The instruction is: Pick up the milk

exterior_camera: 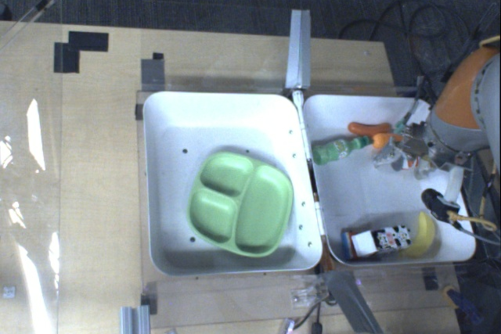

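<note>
Nearby, milk (381, 241) lies touching a banana (423, 235); tool (401, 155) grip state unclear.

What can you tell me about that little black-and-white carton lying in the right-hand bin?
The small milk carton with black-and-white cow patches lies on its side at the near edge of the right white bin. One end shows red and white. It looks like printed cardboard. A yellow banana curls against its other end. The gripper is apart from it.

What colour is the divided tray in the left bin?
Light green, plain with no pattern: the divided tray shows clearly in the camera view, lying in the left bin.
</note>
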Tool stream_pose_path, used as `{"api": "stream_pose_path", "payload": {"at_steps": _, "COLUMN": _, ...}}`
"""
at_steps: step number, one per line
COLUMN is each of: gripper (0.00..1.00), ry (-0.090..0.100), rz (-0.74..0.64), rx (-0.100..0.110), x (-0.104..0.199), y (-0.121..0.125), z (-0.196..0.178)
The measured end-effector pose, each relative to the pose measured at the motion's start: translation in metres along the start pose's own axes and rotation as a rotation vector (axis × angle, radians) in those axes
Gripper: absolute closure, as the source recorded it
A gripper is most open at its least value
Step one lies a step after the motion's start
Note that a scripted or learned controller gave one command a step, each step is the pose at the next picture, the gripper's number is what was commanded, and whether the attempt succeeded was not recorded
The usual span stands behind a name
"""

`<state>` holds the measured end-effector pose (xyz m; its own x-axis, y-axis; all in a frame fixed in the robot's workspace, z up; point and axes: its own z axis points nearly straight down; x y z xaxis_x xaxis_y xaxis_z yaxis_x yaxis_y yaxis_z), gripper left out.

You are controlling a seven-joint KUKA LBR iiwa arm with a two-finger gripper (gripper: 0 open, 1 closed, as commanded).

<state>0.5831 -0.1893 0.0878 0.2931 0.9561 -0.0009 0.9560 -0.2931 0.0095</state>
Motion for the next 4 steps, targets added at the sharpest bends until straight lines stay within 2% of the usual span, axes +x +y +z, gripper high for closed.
{"api": "stream_pose_path", "payload": {"at_steps": 1, "gripper": 1.00, "ry": 0.000, "rz": -0.012, "rx": -0.006, "x": 0.003, "y": 0.002, "z": -0.013}}
{"api": "stream_pose_path", "payload": {"at_steps": 2, "gripper": 1.00, "ry": 0.001, "rz": -0.133, "rx": 0.002, "x": -0.003, "y": -0.040, "z": -0.099}}
{"api": "stream_pose_path", "payload": {"at_steps": 3, "gripper": 1.00, "ry": 0.000, "rz": -0.055, "rx": 0.000, "x": -0.003, "y": -0.047, "z": -0.145}}
{"api": "stream_pose_path", "payload": {"at_steps": 4, "gripper": 1.00, "ry": 0.002, "rz": -0.080, "rx": 0.008, "x": -0.015, "y": -0.074, "z": -0.019}}
